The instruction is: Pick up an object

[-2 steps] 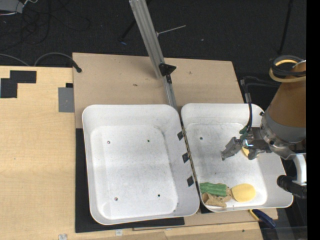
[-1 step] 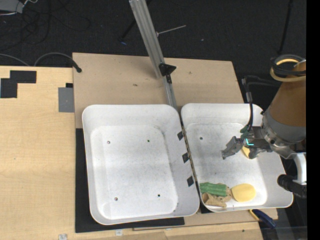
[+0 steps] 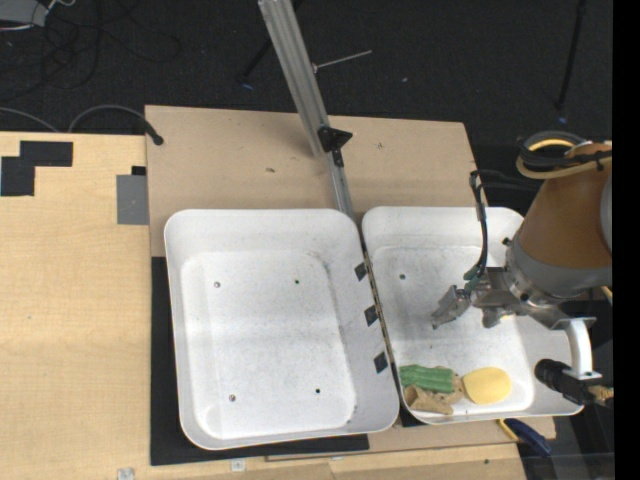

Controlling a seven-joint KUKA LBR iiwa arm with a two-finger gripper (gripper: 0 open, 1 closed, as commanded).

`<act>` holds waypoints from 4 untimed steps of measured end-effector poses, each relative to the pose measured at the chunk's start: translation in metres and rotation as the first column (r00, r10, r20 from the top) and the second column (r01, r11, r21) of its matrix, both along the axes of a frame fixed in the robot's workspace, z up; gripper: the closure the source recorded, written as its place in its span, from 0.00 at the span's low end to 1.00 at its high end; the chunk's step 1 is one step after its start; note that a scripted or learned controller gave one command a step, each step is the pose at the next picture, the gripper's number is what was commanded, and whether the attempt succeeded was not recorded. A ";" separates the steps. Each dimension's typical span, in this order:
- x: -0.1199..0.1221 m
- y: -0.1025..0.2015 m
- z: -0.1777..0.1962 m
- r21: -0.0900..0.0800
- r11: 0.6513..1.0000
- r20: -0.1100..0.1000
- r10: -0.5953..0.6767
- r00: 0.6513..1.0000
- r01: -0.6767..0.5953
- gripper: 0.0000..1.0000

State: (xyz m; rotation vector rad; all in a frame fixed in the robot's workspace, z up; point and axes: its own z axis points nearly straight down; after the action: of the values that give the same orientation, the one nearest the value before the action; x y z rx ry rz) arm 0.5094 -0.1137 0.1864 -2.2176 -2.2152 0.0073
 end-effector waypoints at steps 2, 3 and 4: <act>-0.003 -0.009 -0.095 -0.001 1.000 0.007 0.000 1.000 0.000 0.00; -0.003 -0.010 -0.084 0.000 1.000 0.006 -0.006 1.000 0.006 1.00; -0.012 -0.012 -0.037 -0.002 1.000 0.009 -0.007 1.000 0.007 1.00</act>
State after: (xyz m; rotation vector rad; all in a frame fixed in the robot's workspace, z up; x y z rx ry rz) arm 0.4975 -0.1258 0.1497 -2.2303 -2.2129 -0.0008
